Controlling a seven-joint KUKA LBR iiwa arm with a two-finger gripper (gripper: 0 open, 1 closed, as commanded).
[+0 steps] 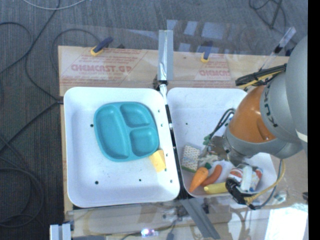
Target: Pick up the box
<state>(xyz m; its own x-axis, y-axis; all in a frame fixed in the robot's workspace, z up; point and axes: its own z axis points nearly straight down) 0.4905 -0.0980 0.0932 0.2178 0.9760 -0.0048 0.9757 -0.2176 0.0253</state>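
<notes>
Below, bench point(100, 66) with two white bins point(80, 149), seemingly on grey carpet point(30, 44)

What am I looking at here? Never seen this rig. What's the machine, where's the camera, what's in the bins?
It is one camera picture, taken from above the bench and looking down at a slant. The big grey robot arm with the orange band reaches in from the right side of the picture. It is a KUKA arm, and its end effector hangs low over the right shallow white bin.

The left shallow white bin holds a turquoise plastic tray with three compartments and, beside that tray's lower right corner, a small yellow block.

At the near end of the right bin lies a cluster of toys: a pale speckled flat piece, an orange toy carrot, a red-orange piece, a yellow banana-like piece and a red-and-white item.

I cannot tell whether anything is held.
</notes>
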